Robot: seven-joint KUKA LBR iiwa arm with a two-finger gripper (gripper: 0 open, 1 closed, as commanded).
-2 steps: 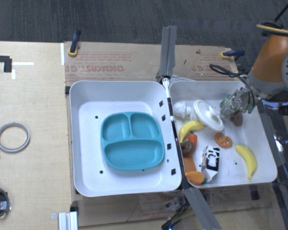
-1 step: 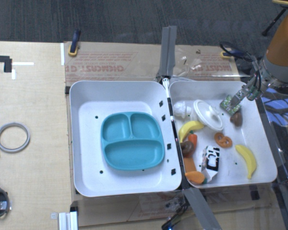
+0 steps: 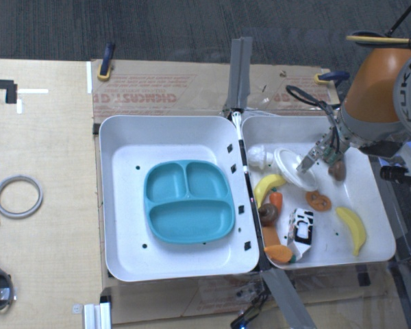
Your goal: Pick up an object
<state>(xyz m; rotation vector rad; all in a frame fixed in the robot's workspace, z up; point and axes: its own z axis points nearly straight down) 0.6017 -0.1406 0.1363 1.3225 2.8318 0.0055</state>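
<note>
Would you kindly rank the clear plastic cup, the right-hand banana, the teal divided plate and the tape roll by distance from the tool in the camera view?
From the tool:
1. Clear plastic cup, just left of it in the right bin.
2. Right-hand banana, lower right in the same bin.
3. Teal divided plate, in the left bin.
4. Tape roll, far left on the bench.

Even, diffuse overhead illumination renders both white bins (image 3: pixel 171 132) bright, their walls close to overexposure, while the dark floor (image 3: pixel 192 12) along the top stays dim and low in contrast. Shadows are soft and short, seen as a faint grey rim beneath the teal divided plate (image 3: pixel 190 201) and along the inner bin walls. Focus is moderate throughout, with small items in the right bin (image 3: pixel 370 184) slightly soft and mild compression grain visible.
</note>
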